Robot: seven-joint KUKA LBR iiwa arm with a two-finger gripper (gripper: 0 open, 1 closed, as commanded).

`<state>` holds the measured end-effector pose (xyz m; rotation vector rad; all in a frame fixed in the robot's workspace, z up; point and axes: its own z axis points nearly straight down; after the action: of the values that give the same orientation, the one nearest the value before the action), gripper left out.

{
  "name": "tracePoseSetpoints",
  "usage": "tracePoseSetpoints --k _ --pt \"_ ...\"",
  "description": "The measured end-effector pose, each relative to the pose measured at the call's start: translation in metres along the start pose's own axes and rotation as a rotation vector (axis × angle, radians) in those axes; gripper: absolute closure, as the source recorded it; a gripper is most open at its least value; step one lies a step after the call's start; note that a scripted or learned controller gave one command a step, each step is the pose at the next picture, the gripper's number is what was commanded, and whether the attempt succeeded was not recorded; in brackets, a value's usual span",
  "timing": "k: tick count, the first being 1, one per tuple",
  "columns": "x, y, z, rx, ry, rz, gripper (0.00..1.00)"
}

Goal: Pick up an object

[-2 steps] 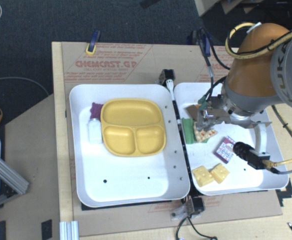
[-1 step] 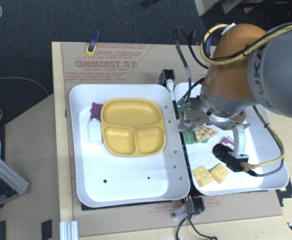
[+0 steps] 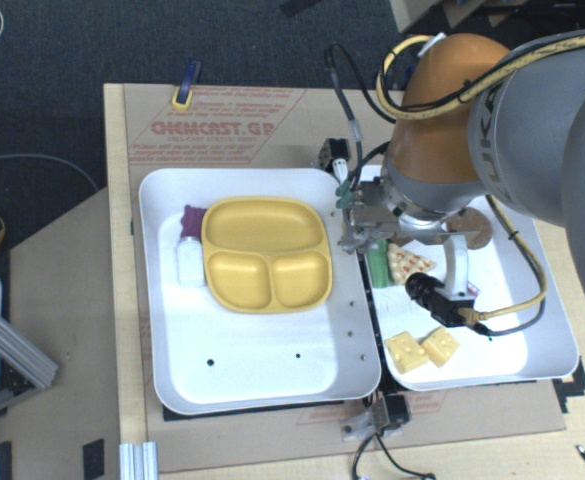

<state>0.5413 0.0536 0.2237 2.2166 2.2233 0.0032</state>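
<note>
A: From the camera above, where is the hand (image 3: 372, 230)?

B: Low over the right bin (image 3: 547, 318), at that bin's left wall, just beside the rim it shares with the left bin (image 3: 162, 268). The arm (image 3: 452, 118) covers most of it, so I cannot tell how it is set or whether it grips anything.

A: What could it pick?

B: Right under it lies a green piece (image 3: 377, 266), along the left wall of the right bin, with a pizza slice (image 3: 410, 263) touching or just beside it. Two cheese cubes (image 3: 422, 349) sit near the front edge of that bin, well apart from the hand. A brown disc (image 3: 474, 230) shows near the bin's middle, half hidden.

A: And the left bin?

B: A yellow tray (image 3: 267, 252) sits in the middle, with a white bottle (image 3: 189, 258) and a purple bit (image 3: 192, 218) by its left side.

A: How to do this step well?

B: I judge the green piece the likely target. It lies tight to the wall, so the hand should come straight down and close across the piece's short side, clear of the rim and the pizza slice. Lift slowly; the black cable (image 3: 442, 303) trailing nearby could snag.
</note>
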Motion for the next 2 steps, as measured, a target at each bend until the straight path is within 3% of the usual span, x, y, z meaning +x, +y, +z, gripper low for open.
tracePoseSetpoints --k 1,2 --pt "0.0007 -0.0117 -0.0093 0.004 0.001 0.002 1.0" --pt "-0.0023 -0.0017 -0.0016 0.002 -0.001 0.003 1.0"
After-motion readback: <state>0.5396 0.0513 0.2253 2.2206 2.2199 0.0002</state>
